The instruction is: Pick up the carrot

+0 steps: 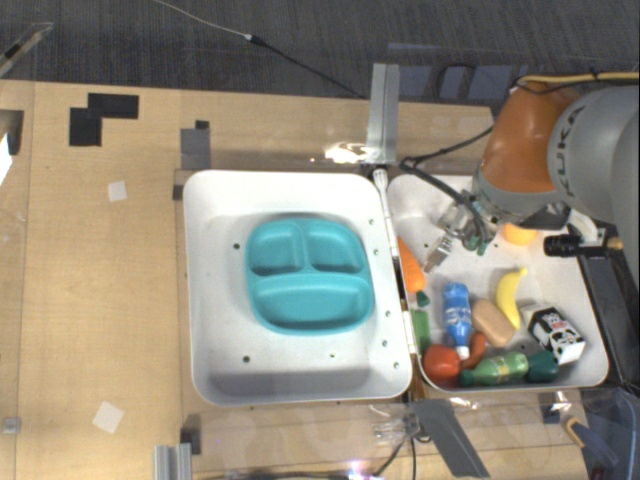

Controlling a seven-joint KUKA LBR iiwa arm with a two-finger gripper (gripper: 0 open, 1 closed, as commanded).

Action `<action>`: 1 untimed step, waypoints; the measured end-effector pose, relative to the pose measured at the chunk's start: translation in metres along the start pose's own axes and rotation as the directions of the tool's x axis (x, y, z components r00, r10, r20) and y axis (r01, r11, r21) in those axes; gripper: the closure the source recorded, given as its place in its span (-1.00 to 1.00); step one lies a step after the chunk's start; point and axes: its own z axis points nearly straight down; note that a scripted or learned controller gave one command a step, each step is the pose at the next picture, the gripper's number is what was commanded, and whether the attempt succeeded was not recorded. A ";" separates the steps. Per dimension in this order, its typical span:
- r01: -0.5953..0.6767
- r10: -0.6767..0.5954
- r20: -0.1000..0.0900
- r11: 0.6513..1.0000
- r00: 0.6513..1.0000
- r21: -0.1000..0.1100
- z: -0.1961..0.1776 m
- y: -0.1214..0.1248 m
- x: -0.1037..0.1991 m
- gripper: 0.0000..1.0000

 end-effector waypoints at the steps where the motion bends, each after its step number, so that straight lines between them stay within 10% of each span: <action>1: 0.015 -0.015 -0.004 1.000 1.000 -0.008 -0.101 0.041 -0.018 -1.00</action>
